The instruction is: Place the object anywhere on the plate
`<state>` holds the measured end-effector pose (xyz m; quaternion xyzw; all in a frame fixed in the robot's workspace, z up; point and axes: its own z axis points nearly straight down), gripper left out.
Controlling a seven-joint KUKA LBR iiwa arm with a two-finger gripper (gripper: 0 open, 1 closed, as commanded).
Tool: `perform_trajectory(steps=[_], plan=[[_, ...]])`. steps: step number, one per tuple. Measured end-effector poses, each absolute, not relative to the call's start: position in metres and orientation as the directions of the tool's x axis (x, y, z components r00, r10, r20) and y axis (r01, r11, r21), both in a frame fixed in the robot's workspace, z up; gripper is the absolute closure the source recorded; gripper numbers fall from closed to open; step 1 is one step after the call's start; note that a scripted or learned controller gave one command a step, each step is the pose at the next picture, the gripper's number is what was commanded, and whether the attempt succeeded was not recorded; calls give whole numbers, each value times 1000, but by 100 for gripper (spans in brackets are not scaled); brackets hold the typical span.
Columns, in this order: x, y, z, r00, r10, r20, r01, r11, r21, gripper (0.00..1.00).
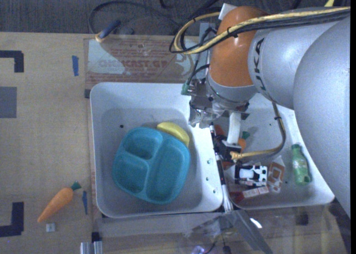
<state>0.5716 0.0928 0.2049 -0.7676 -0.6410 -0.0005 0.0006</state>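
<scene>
A blue divided plate (151, 164) lies in the left white bin (105, 108). A yellow banana-shaped toy (174, 132) rests against the plate's far right rim, partly on it. My gripper (199, 117) hangs just right of the banana, above the wall between the two bins, under the orange wrist band (233, 53). I see nothing held in it.
The right bin (317, 194) holds a green bottle (299, 164), a black-and-white cow toy (251, 174), a small carrot piece (239, 139) and red items. A toy carrot (55, 203) lies on the bench left of the bins. The arm covers the upper right.
</scene>
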Motion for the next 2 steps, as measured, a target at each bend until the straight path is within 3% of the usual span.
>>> perform_trajectory(steps=[1,2], plan=[[569,177,208,79,997,0,997,-79,0,100],[561,151,340,258,966,0,966,-258,1,100]])
